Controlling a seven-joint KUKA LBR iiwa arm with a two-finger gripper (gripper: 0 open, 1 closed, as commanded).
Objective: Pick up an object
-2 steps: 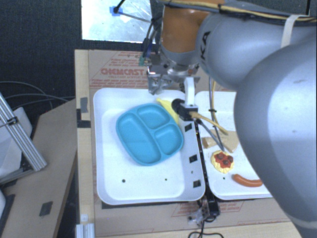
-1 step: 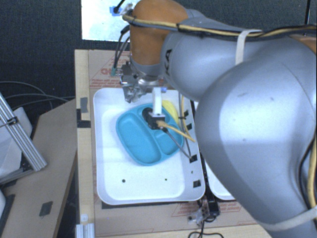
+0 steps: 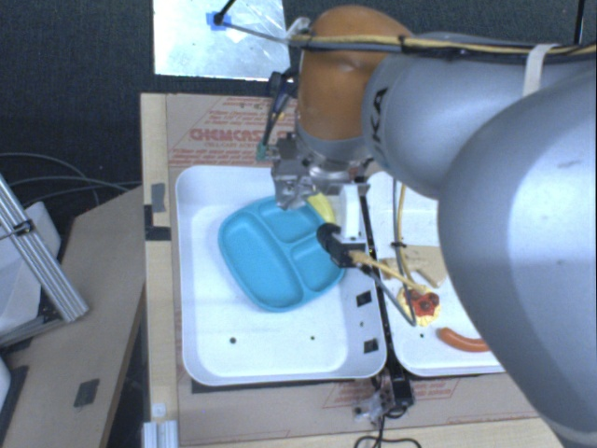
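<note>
Whether the jaws stood wide or narrow could not be told; the gripper [image 3: 297, 192] hung over the far edge of the blue divided tray [image 3: 277, 258]. Nearest, at five o'clock, an orange sausage-shaped toy [image 3: 460, 341] lay in the right bin [image 3: 424, 362]. The tray lay tilted in the left bin [image 3: 270, 362], a yellow object [image 3: 324, 207] at its two o'clock.

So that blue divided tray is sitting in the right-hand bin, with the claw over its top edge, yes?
Not quite. The camera view shows the blue divided tray lying in the left bin, not the right one. The claw is indeed over the tray's top edge.
</note>
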